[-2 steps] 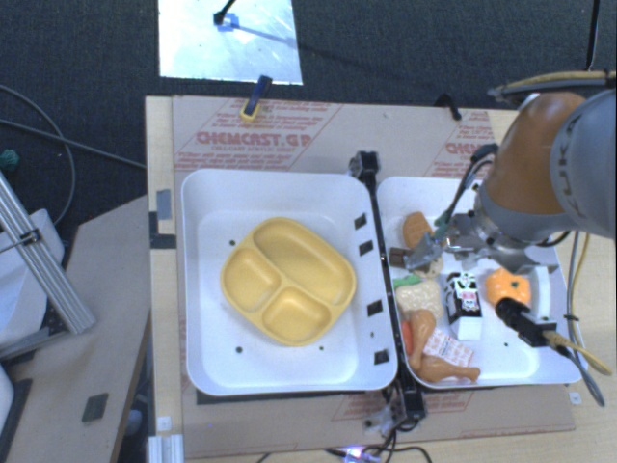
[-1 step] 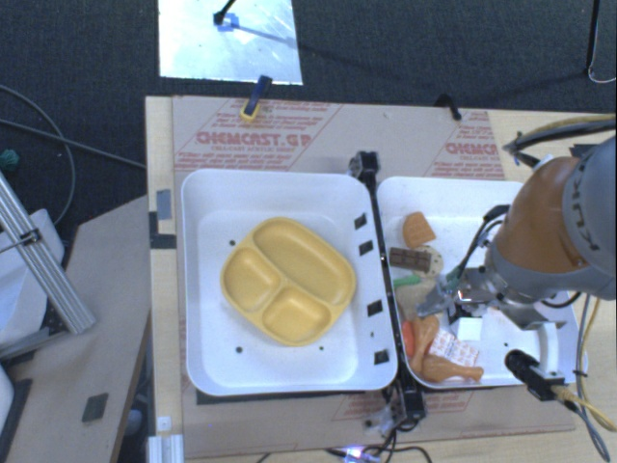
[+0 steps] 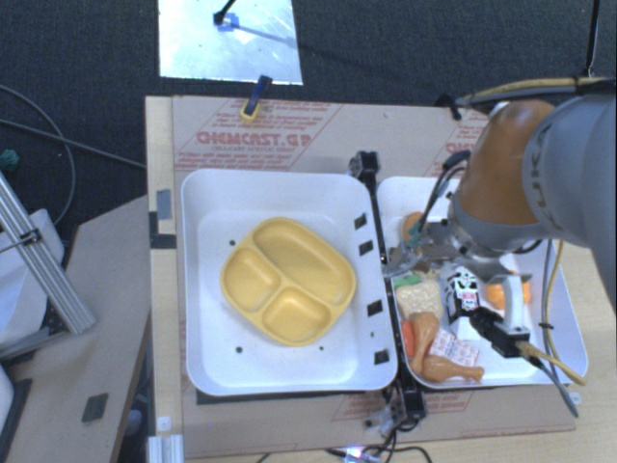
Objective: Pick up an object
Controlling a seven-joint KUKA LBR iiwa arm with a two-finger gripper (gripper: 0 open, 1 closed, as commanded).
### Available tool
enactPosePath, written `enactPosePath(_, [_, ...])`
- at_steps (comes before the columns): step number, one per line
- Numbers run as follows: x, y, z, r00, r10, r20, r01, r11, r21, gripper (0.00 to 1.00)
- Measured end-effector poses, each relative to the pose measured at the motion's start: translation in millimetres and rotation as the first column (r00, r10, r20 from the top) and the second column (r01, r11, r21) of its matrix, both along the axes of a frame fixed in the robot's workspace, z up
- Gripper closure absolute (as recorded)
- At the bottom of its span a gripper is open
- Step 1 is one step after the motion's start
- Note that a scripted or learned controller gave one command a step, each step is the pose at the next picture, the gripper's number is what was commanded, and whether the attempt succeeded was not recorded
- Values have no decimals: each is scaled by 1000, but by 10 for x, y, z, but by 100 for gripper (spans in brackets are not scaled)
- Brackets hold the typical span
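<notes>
Yellow and three-sectioned, a plastic divided plate (image 3: 287, 280) lies mid-frame in the left bin (image 3: 207, 355). Toward the right of the frame, the right bin (image 3: 573, 350) holds toy food: a chicken drumstick (image 3: 448, 367) at its lower edge, a rice-like block (image 3: 421, 299) and an orange piece (image 3: 494, 295). Above these the gripper (image 3: 461, 283) hangs low; I cannot tell its state.

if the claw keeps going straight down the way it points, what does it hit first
Probably the pale rice-like block in the right bin, just below the claw. Depth is hard to judge from this slanted view.
</notes>
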State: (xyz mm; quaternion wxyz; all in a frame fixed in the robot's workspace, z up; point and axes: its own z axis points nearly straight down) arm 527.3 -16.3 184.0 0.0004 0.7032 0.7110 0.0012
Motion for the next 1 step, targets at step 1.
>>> enactPosePath(1, [-430,-728,-436,1000,-18,-10,18,1000,-2,0])
